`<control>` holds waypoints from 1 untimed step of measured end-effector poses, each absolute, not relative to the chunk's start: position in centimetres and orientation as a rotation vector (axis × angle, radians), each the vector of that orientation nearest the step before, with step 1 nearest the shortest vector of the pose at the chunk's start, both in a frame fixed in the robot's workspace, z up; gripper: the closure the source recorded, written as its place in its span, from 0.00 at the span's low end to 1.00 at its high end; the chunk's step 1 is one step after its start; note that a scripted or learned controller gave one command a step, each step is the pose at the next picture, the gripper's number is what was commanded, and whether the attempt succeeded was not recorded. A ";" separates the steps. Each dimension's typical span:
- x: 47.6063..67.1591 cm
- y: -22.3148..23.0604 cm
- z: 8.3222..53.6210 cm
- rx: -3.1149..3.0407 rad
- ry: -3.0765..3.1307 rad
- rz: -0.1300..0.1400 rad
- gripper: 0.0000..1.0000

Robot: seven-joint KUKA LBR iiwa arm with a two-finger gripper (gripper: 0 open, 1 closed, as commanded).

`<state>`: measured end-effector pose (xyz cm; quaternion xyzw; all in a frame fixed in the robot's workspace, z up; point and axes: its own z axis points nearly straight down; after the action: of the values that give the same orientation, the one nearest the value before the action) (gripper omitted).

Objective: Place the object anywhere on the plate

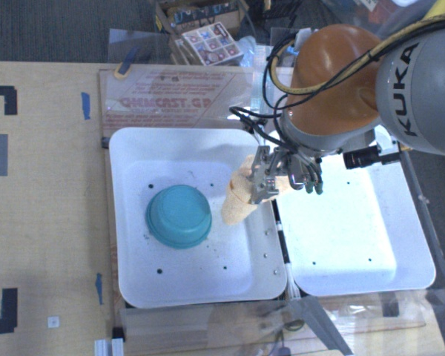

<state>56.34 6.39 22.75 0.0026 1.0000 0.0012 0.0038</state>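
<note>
1. A teal plate (179, 215) sits overturned left of centre, in the left bin (133, 162).
2. Just right of it, a pale yellow object (237, 201) lies near the bin's right wall.
3. The gripper (265, 184) hangs at the object's upper end, fingers seemingly clenched on it.
</note>
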 end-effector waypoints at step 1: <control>58.1 11.4 21.8 -0.001 3.134 0.004 1.00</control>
<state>58.11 11.41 21.81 -0.0002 1.0000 0.0014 0.0037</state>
